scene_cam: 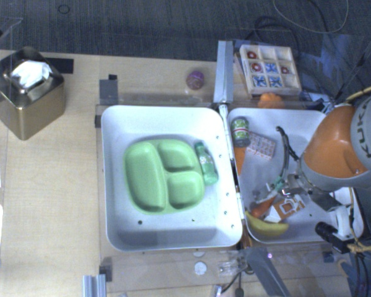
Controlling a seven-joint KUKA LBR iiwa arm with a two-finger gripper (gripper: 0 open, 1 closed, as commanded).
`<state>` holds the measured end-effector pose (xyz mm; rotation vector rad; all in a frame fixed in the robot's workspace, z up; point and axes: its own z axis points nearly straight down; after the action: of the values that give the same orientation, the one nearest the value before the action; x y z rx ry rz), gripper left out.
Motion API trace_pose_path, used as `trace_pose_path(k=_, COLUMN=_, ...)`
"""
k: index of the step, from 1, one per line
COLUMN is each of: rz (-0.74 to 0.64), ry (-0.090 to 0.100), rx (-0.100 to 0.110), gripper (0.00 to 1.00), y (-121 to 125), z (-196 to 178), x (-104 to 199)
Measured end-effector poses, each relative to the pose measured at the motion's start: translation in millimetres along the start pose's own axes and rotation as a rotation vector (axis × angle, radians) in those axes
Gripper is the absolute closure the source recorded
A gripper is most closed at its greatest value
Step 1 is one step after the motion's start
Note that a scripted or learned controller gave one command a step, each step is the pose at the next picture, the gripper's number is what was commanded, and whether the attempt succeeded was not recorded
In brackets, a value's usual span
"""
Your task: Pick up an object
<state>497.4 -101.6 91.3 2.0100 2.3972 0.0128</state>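
Camera view looks down on two white bins side by side, and the arm (343,144) comes in from the right, over the right bin (309,119). Its orange band covers a large part of that bin. The gripper (285,187) is low in the bin's front half, among a small heap of things, but the wrist and some cables cover it, so I cannot tell how it stands, and I see nothing clearly held by it.

Just under and beside the gripper lie a small orange and white packet (287,208) and a thin orange object that I cannot name. In front of them a banana (266,226) lies against the front wall of the bin. Its long axis runs left to right, and its curve opens upward in the picture, away from the wall.

At the back left corner of the right bin a small green can (240,131) lies near the wall, with a pink patterned card (261,146) just beside it.

The left bin (120,228) carries a green tray with compartments (164,175), its long side running left to right. A green bottle (206,163) lies along the tray's right edge, pointing from back to front.

On the bench, a brass box (26,101) stands far left, and a game board (269,70) is behind the right bin.
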Motion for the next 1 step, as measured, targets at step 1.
trace_pose_path(k=1, rz=-0.002, ry=-0.007, rx=-0.014, gripper=1.0, y=4.9, z=-12.8, x=-1.1)
